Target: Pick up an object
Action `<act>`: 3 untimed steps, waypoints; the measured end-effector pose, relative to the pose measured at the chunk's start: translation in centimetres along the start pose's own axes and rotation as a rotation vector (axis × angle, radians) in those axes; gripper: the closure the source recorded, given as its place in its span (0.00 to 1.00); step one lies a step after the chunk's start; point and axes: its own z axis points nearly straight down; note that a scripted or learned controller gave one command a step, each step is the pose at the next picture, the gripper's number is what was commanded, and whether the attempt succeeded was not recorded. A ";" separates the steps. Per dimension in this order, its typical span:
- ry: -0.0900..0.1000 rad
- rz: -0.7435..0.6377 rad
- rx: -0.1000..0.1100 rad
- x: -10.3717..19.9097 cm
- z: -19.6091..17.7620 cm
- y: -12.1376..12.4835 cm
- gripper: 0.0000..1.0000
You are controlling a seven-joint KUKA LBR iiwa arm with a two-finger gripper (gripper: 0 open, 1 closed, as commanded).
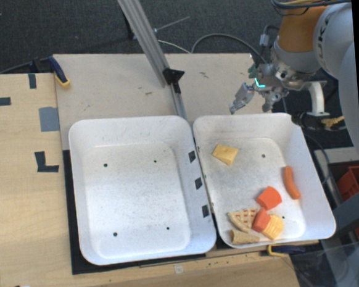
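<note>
- Camera view shows the two-finger gripper [254,100] above the far rim of the right-hand shallow white bin [304,155], its fingers spread apart with nothing between them
- Above the wrist sit the orange band and the grey arm [315,17], coming in from the right with loose cables around them
- Nearest candidate is the pale yellow wedge-shaped block [225,154], alone on the bin floor, well apart from the other pieces
- Along the right wall lies the slim orange-red sausage-shaped piece [290,182]; it looks likely to roll off a pinch, and the wall could block a finger
- In the near corner the orange-red chunky block [268,198], a tan waffle-patterned wedge [242,218] and a yellow ribbed block [273,226] crowd together, touching; a grasp there risks nudging neighbours or closing on two
- Descending from here, I judge the fingers could strike the rim
- Left-hand shallow white bin [133,187] sits just beside
</note>
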 end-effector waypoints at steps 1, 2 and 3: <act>-0.002 -0.001 -0.004 0.0 -0.3 0.1 0.00; -0.002 0.001 0.001 -0.8 5.3 0.6 0.00; -0.002 0.000 0.001 -0.8 11.8 0.5 0.00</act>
